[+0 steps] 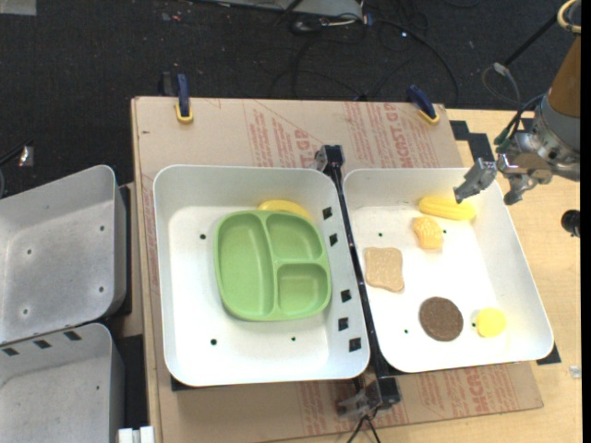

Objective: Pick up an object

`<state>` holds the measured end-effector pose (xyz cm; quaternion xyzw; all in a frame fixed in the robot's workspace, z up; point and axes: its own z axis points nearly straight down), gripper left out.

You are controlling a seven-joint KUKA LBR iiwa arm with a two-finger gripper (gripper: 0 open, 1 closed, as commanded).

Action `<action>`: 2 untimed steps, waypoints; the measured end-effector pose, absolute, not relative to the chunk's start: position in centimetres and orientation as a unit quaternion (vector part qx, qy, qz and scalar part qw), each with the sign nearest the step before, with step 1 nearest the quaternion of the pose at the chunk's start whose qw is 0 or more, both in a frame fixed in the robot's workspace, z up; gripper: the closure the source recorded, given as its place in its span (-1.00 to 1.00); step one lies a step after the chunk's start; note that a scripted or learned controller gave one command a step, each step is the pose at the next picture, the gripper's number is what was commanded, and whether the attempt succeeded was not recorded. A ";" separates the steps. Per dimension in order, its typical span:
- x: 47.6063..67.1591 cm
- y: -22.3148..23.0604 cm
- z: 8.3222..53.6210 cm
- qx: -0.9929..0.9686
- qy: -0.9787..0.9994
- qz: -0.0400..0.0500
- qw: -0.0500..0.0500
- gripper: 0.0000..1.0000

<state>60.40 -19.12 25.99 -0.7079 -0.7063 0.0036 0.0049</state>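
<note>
Arm [565,100] at right edge, gripper [491,186] fingers spread

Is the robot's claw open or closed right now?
Open. The gripper hangs over the right bin's far edge with its two fingers spread apart, nothing between them. The yellow banana lies just below.

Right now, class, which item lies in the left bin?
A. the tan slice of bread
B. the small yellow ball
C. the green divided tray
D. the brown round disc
C: the green divided tray rests in the left bin, while the brown disc, the bread slice and the yellow ball all lie in the right bin.
</note>
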 end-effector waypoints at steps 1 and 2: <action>60.6 -19.1 26.7 -0.707 -0.707 0.000 0.000 -1.00; 59.7 -19.4 21.7 -0.708 -0.706 0.001 0.002 -1.00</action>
